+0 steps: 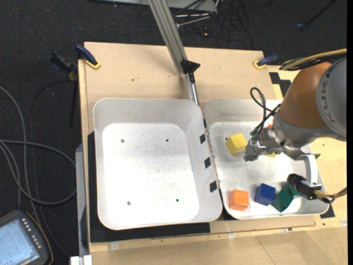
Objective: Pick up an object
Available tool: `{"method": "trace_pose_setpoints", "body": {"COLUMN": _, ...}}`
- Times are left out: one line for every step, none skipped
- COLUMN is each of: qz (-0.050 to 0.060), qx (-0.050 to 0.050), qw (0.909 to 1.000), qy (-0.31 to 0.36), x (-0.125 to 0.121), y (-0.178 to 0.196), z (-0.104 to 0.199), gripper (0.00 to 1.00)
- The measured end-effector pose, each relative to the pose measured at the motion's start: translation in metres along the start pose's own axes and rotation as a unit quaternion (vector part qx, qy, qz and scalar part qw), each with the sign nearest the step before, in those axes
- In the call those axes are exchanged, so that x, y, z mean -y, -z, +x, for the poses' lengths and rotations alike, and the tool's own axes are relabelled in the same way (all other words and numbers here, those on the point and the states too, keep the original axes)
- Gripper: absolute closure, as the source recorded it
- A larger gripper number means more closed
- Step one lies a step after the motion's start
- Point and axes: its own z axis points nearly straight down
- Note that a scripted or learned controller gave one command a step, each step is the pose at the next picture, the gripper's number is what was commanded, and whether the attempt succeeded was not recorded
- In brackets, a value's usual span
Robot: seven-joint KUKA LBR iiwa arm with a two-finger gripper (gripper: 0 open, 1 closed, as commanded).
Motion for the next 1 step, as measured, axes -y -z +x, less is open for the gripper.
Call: {"method": "trace_pose_setpoints", "body": {"qz": -0.002, "qx": 0.001, "qw": 1.0, "qy": 0.0, "x": -0.0022, "y": 0.0626, "z": -0.0053, "gripper": 1.0}}
